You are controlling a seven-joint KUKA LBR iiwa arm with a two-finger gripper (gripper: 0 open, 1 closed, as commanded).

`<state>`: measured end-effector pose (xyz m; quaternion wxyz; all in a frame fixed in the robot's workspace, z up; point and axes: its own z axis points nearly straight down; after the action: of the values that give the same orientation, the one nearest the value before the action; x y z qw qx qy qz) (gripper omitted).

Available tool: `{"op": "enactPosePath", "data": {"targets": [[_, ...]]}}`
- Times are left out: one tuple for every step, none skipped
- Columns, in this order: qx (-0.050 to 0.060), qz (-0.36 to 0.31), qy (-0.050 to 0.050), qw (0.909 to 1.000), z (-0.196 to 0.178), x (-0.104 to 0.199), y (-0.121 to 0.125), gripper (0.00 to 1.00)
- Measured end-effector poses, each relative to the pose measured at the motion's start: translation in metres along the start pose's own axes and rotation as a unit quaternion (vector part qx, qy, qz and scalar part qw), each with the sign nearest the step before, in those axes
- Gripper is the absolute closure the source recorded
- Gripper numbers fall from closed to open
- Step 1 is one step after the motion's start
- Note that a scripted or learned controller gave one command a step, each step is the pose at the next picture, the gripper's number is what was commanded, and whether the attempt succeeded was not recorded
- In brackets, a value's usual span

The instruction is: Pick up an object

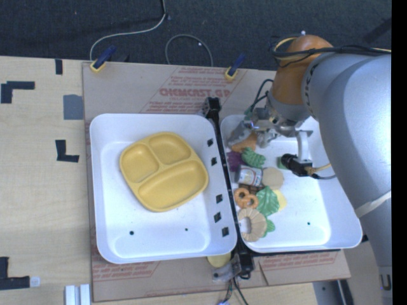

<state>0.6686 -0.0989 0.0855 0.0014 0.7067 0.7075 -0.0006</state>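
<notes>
Grey metal gripper (249, 132) hovers over the right white bin's (318, 221) pile of small toy foods (254, 189), its opening we cannot tell; we judge descent comes next

A heap of small toy food pieces (254, 192) (green, tan, orange, purple) lies along the right bin's (318, 224) left wall; they touch one another.

Two white bins (105, 189). The left one has a yellow tray (164, 170). The right one has green, tan and purple toys (254, 189). Grey arm (356, 119), orange band (296, 68).
</notes>
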Motion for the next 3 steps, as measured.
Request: {"op": "enactPosePath", "data": {"targets": [[0.000, 0.000, -0.001, 1.0000, 0.000, 0.001, 0.000, 0.00], [-0.001, 0.001, 0.000, 1.0000, -0.001, 0.003, -0.021, 0.00], [0.003, -0.001, 0.000, 1.0000, 0.000, 0.002, -0.001, 0.00]]}}
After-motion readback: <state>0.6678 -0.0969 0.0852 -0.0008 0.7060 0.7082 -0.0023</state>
